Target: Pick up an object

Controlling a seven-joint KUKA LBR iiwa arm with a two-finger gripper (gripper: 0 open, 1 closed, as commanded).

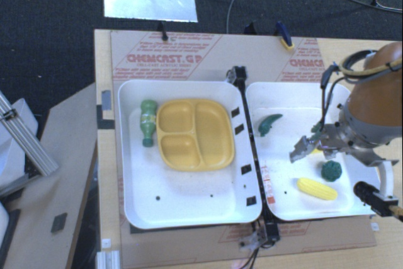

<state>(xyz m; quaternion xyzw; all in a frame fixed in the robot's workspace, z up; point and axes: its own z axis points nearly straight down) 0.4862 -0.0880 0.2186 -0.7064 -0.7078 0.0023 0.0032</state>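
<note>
While the arm leans in over the right bin (277, 94) from the right, orange band up top, its gripper (302, 149) hangs near the middle of that bin, pointing left. Can't tell if it's open or closed, honestly. The corn (317, 189) lies just below it toward the bin's front edge, long axis roughly left-right, tilted slightly. A broccoli piece (331, 170) sits just above the corn. A green pepper (269, 123) lies up-left of the gripper, nearer the bin's left wall.
</note>
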